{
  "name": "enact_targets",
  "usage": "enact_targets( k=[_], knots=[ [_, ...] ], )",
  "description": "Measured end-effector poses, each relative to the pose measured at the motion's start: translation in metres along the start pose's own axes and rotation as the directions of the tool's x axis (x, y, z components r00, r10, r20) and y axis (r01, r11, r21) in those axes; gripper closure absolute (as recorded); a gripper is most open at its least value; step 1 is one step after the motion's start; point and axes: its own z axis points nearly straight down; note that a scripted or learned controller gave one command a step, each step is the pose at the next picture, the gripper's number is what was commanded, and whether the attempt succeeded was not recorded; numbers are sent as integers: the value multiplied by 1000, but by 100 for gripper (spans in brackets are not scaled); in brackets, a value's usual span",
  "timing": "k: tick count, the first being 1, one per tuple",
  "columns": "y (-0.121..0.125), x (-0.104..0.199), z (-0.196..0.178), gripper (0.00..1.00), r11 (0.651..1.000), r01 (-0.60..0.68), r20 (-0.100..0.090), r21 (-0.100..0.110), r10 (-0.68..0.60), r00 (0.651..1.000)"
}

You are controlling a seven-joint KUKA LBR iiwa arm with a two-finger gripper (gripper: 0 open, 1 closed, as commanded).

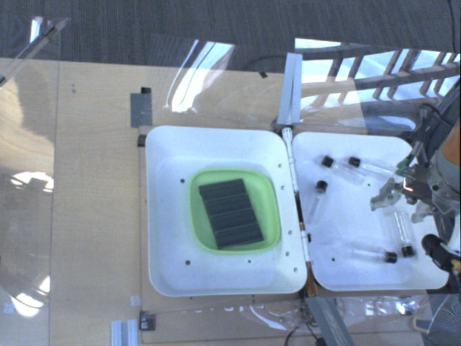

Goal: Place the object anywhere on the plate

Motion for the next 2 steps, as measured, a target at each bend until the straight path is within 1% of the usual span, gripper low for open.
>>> enact_targets(
  k=[1,2],
  knots=[
    [9,-27,22,0,1000,25,1,1,-25,1000],
    [11,-27,-5,0,999,34,1,-2,-34,999]
  ],
)
